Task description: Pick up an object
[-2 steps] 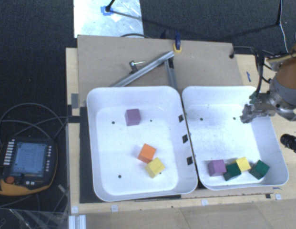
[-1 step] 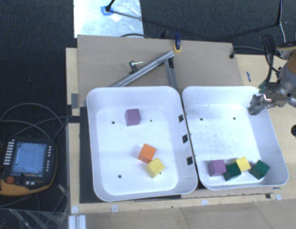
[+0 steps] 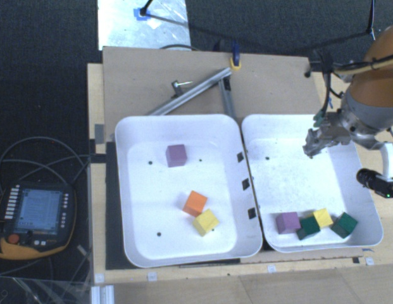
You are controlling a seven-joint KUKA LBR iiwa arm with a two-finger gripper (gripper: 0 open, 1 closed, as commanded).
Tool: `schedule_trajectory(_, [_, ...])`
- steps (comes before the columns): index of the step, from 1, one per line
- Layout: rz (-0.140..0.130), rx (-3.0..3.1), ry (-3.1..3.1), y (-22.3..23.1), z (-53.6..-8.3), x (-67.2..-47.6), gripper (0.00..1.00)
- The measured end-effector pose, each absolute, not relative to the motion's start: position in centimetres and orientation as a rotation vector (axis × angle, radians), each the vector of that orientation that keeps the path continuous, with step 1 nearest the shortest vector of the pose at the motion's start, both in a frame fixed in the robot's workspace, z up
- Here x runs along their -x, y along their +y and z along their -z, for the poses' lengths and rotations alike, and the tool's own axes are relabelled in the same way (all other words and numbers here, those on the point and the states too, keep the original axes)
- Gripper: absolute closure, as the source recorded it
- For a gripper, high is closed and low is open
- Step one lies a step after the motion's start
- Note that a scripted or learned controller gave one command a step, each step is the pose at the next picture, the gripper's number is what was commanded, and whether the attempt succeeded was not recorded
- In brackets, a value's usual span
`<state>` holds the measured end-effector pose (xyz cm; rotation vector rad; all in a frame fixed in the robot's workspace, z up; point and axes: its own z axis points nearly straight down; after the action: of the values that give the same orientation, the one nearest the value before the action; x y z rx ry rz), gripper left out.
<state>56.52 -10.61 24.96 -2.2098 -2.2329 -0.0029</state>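
The hand (image 3: 313,145) hovers over the right bin (image 3: 291,170), its grip state unclear, away from the blocks (image 3: 315,223) below.

Left bin: purple cube (image 3: 176,155) at 12 o'clock; orange cube (image 3: 195,202) touching yellow cube (image 3: 206,222) at 5 o'clock. Right bin, 6 o'clock: a row of purple block (image 3: 287,221), dark green block (image 3: 307,227), yellow block (image 3: 323,218), green block (image 3: 344,224).

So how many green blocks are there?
2, both in the right bin, along its near wall: one green block beside the purple block, the other green block right of the yellow block.
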Motion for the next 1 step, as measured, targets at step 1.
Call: schedule_trajectory(1, [0.005,2.211,-2.234,-5.91,-25.09,-57.57,1.0])
